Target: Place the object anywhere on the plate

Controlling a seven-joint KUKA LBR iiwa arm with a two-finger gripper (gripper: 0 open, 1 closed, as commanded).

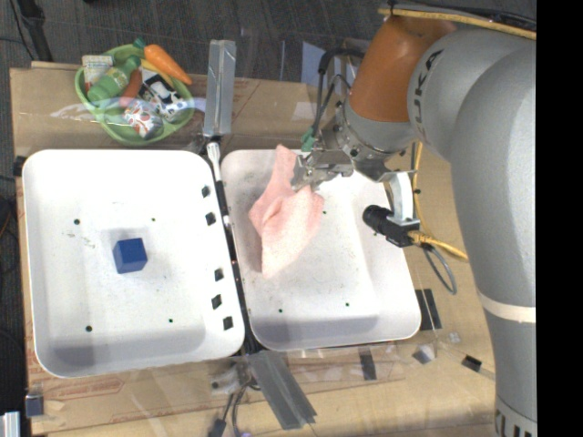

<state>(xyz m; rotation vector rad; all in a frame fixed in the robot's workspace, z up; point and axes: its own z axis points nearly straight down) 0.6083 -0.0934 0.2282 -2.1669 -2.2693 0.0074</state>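
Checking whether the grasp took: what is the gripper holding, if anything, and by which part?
The gripper seems to pinch the pink cloth by its upper right edge, over the right bin; the rest drapes down. The fingers are too small to confirm.

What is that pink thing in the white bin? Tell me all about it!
The pink cloth looks like soft, thin fabric, pale pink with folds and wrinkles. It is crumpled, not spread flat, and stretches slantwise from its upper end near the bin's back edge down toward the middle of the right bin. Its lower part lies on the bin floor. Its upper end sits right at the robot's hand, which seems to pinch it, though the contact is hard to make out.
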